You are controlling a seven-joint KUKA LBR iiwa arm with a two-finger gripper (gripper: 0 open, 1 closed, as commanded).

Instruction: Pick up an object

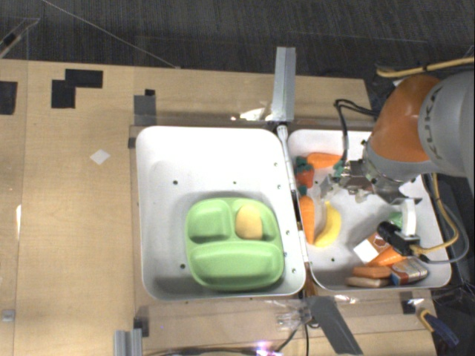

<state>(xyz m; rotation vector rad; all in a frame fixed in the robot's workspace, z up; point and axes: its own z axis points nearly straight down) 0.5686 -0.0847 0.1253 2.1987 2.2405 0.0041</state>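
Arm enters from the right, grey, with the orange band above the wrist. Tool points leftward, low. Finger state undeterminable.

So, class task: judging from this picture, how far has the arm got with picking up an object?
Done: the arm has reached over the right bin, wrist low above its toys. In hand: nothing visibly gripped; the banana and carrot lie on the floor. Left: grasp and lift one. The green tray in the left bin holds a yellow item.
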